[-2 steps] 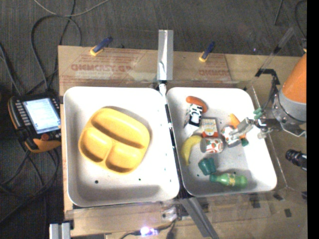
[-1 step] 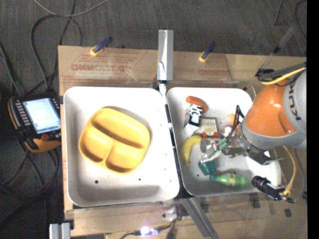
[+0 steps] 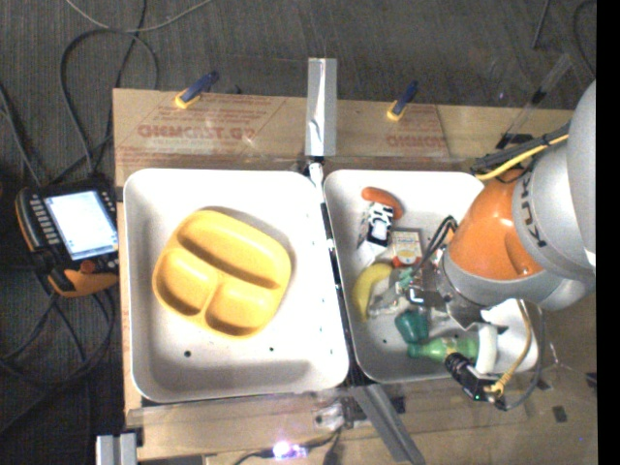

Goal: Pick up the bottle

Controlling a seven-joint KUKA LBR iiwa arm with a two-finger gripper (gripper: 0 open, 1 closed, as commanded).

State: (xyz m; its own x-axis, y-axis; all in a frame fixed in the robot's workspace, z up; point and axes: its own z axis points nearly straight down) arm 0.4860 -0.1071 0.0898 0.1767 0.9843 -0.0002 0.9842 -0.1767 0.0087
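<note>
While my two-finger gripper is hanging over the right white bin, I cannot tell its state. I am risking a grab at the yellow banana crowding the green plastic bottle lying beside it. Farther off, black cables are trailing across grey carpet.

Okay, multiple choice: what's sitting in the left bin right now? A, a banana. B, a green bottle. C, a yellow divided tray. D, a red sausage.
C: the yellow divided tray lies alone in the left bin, while the green bottle and banana are in the right bin.
</note>
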